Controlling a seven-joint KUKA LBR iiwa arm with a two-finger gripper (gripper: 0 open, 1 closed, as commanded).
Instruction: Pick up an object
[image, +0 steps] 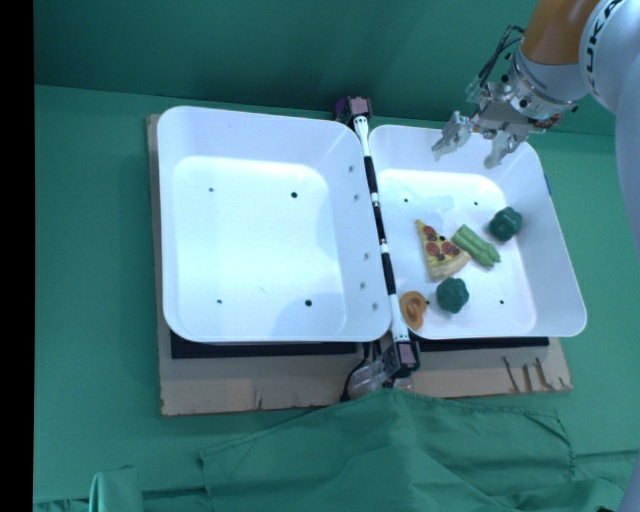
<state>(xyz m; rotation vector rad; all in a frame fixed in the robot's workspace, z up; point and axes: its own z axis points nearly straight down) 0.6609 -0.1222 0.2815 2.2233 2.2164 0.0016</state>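
The right bin (540, 300) holds a pizza slice (438, 249), a light green pea pod (476, 245), a dark green pepper (505, 223), a dark green broccoli piece (452, 294) and an orange curled piece (413, 307). My gripper (469, 146) hangs above the bin's far rim, up and right of the toys. Its two fingers are spread open with nothing between them.
The left bin (190, 140) lies beside the right one, split from it by a black-and-white divider bar (374, 205). Both bins rest on a cardboard sheet (250, 395). Green cloth (400, 450) is bunched along the front.
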